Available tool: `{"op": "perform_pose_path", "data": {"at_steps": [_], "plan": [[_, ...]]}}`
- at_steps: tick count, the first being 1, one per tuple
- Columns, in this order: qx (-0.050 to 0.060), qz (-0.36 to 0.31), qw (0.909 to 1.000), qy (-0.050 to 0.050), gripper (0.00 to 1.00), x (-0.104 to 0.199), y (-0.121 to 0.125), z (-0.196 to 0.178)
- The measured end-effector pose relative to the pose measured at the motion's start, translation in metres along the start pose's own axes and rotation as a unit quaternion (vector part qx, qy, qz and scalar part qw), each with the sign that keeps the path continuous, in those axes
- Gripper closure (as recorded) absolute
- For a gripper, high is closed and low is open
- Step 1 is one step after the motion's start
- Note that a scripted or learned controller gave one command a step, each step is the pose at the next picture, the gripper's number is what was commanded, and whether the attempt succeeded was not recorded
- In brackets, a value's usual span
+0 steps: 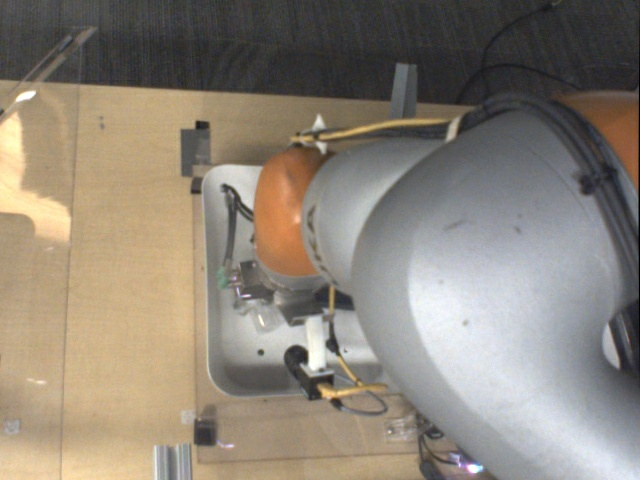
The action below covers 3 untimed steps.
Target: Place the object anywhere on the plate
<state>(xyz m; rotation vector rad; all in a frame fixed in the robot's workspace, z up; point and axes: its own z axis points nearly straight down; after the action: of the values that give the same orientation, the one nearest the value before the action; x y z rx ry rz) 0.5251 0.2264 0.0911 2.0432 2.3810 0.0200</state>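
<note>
On the wooden bench [120, 298], the arm [470, 268] covers a white bin [222, 353]; the hand's [245, 290] grip seems unreadable.

Arm [480, 268] above bin [225, 368], end effector [245, 293] inside bin, bin on bench [110, 318]

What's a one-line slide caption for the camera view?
Grey arm with orange band reaches from the right, low over the white bin, hiding most of its floor.
</note>
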Motion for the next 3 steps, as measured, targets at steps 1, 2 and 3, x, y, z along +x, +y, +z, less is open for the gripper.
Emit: {"op": "perform_pose_path", "data": {"at_steps": [1, 2, 3], "plan": [[-0.005, -0.212, 0.9772, -0.001, 1.00, 0.001, -0.032, -0.001], [-0.003, -0.268, 0.9635, -0.002, 1.00, -0.033, 0.033, 0.001], [0.001, -0.588, 0.8092, -0.001, 1.00, -0.033, 0.111, -0.125]]}}
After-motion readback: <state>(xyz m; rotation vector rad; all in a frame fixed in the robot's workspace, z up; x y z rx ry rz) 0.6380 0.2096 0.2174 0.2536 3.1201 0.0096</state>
